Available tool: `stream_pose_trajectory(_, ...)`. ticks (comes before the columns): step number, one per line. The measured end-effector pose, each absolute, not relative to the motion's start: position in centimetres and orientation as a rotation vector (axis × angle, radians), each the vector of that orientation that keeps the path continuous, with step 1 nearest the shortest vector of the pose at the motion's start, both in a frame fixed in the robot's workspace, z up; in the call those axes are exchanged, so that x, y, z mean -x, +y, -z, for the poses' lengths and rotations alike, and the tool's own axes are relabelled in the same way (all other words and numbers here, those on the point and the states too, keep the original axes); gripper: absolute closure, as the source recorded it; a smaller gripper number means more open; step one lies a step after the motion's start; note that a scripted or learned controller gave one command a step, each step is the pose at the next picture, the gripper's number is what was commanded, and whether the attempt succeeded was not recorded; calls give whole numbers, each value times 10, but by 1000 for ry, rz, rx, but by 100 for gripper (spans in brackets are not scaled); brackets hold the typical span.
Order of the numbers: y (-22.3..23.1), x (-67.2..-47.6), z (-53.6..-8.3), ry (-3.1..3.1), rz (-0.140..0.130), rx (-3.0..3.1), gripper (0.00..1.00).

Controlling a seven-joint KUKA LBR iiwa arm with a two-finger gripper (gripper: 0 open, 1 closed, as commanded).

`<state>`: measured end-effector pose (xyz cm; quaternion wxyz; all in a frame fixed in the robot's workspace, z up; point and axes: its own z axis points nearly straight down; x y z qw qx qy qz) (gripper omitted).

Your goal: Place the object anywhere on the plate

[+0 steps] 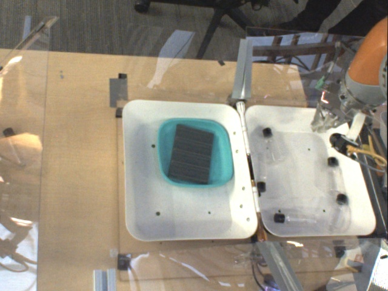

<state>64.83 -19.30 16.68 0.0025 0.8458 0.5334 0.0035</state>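
You are looking down on a wooden counter (66, 162) with two shallow white bins side by side. No brand, label or writing can be read on anything here.

In the left bin (182, 220) a teal plate (225, 156) is sitting a little above the bin's middle, squarish with rounded corners. A dark grey ribbed block (193, 154) is lying flat on the plate, slightly tilted, its edges inside the plate's rim on every side. So the object is resting on the plate already, well apart from the arm.

A metal post (242, 71) is rising from the seam between the bins, at their far edge.

The right bin (303, 162) is showing a few small black knobs (265, 132) around its floor, and something clear and hard to make out is lying near its front edge.

At the far right, the arm (370, 59) is reaching in, its orange band at the top corner. The claw (330, 119) is hanging over the right bin's upper right corner, with yellowish cables (364, 153) trailing just below it. You cannot tell from this angle whether the claw is spread or pressed together; nothing is showing between its tips.
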Motion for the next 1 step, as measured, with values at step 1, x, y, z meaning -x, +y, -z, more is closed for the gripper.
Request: stream_pose_trajectory(1, -193, -648, -167, 1673, -11, -2653, 0)
